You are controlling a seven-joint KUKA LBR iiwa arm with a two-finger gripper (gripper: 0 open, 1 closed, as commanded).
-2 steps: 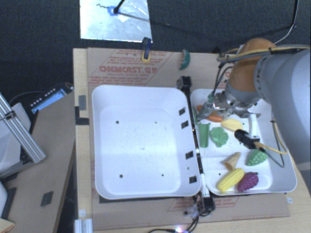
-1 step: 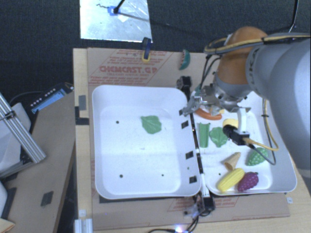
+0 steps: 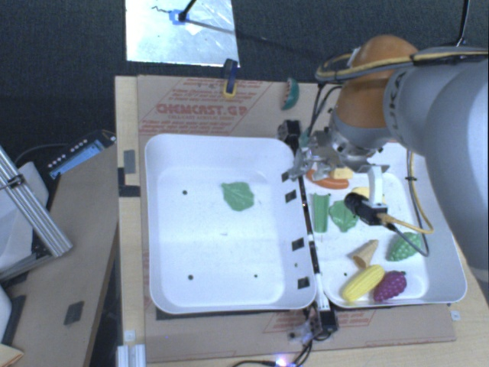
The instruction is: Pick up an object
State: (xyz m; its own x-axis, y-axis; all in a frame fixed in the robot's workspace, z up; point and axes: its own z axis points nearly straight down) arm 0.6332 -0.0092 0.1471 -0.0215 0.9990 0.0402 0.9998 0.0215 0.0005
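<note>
Operator: Starting with the bench (image 3: 92,228), bearing the left bin (image 3: 191,243) and the right bin (image 3: 437,275) side by side, probably keeping loose things corralled within reach.

Checker: Moving on to the arm (image 3: 435,105), reaching in from the right and bending down over the right bin's far left corner.

Operator: Placing the gripper (image 3: 312,161) right by the wall between the bins. Open or closed?

Checker: Not managing to tell. Seeing nothing clearly held in it either.

Operator: Looking for the nearest candidate, then.

Checker: Pointing to the orange piece (image 3: 330,180), lying in the right bin just beside the gripper on its near side and touching a yellow piece (image 3: 343,173). Judging it as sitting next to the gripper, not inside it.

Operator: Needing a small shift before any grasp, probably.

Checker: Also noting a green leaf (image 3: 238,196) lying alone in the left bin. Seeing the corn (image 3: 362,281), purple grapes (image 3: 390,285), green grapes (image 3: 405,245) and cone (image 3: 365,252) lying at the right bin's near end, well apart from the gripper.
</note>
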